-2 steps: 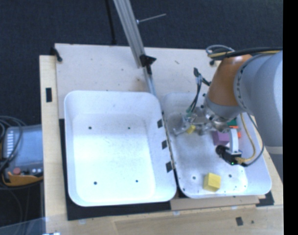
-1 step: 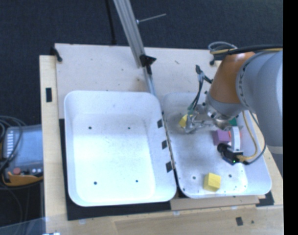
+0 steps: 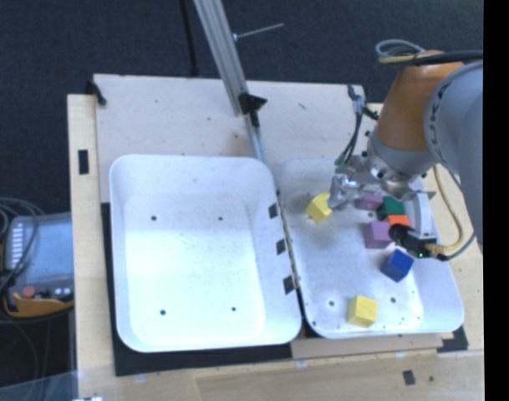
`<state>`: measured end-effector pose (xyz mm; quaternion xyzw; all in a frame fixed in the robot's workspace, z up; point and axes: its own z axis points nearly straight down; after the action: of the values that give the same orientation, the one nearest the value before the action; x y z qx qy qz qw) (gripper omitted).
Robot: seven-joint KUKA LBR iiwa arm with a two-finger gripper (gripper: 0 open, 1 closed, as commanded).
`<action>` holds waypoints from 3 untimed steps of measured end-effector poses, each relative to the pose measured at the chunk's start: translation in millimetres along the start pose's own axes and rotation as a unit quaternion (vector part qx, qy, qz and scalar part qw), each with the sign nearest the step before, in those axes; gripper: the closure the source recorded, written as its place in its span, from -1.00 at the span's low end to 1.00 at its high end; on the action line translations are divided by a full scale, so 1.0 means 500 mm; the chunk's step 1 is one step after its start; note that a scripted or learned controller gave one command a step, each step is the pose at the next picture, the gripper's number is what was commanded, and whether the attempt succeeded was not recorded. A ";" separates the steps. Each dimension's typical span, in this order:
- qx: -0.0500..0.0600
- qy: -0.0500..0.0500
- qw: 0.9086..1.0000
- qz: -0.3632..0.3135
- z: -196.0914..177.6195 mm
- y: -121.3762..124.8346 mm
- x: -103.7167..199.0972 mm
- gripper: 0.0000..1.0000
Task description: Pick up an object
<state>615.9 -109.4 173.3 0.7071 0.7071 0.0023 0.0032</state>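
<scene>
I see the claw (image 3: 342, 192) low in the right bin (image 3: 442, 312), just right of a yellow block (image 3: 318, 209) — how wide it stands I cannot tell. Purple (image 3: 377, 234) and blue (image 3: 397, 265) blocks lie nearby; another yellow one (image 3: 362, 310) sits near the front rim.

We observe even, moderately bright overhead light. The left bin (image 3: 195, 249) is close to overexposed, its floor a pale glare with little texture. Shadows are soft and short, falling just beside the blocks in the right bin (image 3: 338, 303). The dark floor (image 3: 37, 40) is dim and grainy. Sharpness is low throughout, and small details near the arm (image 3: 421, 111) are blurred.
</scene>
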 end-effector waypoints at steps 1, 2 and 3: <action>0.000 0.000 1.000 -0.001 -0.109 0.004 -0.003 1.00; 0.002 0.001 1.000 -0.003 -0.129 0.015 0.089 1.00; 0.004 0.001 1.000 -0.004 -0.115 0.024 0.208 1.00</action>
<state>627.2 -5.4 230.9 0.7046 0.7097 0.0002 -0.0007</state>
